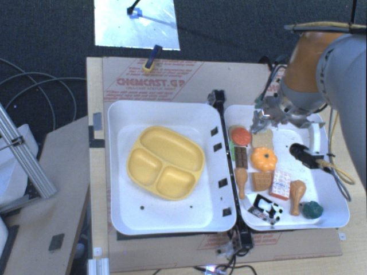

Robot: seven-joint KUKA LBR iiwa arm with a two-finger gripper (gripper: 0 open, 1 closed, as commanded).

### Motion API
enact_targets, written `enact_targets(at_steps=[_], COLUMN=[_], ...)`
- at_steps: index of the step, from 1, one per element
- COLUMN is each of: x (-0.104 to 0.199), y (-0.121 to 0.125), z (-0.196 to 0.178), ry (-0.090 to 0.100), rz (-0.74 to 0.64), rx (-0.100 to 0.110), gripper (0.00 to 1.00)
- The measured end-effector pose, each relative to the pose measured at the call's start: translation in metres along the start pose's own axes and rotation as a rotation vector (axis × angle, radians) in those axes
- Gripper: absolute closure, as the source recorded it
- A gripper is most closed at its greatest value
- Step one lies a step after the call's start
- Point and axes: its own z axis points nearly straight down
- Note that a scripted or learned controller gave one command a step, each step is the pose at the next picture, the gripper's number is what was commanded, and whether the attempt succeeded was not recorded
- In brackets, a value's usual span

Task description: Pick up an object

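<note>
Hovering gripper (259, 118) over right bin (335, 211) | grip state unclear (blurred) | board (152, 82) reads, seemingly, "CHEMCAST GP"

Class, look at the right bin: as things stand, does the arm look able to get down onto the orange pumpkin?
Probably yes. The pumpkin lies uncovered in the right bin, with nothing on top of it, and the gripper hangs just above and behind it. Neighbours crowd it, though: the brown bar and cracker sit close beside it.
</note>
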Motion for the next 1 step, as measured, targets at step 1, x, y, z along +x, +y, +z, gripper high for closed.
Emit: enact_targets(at_steps=[1], x=[-0.0010], y=[-0.0028], z=[0.0006], ry=[0.000], rz=[0.002], rx=[0.005], gripper=[0.00])
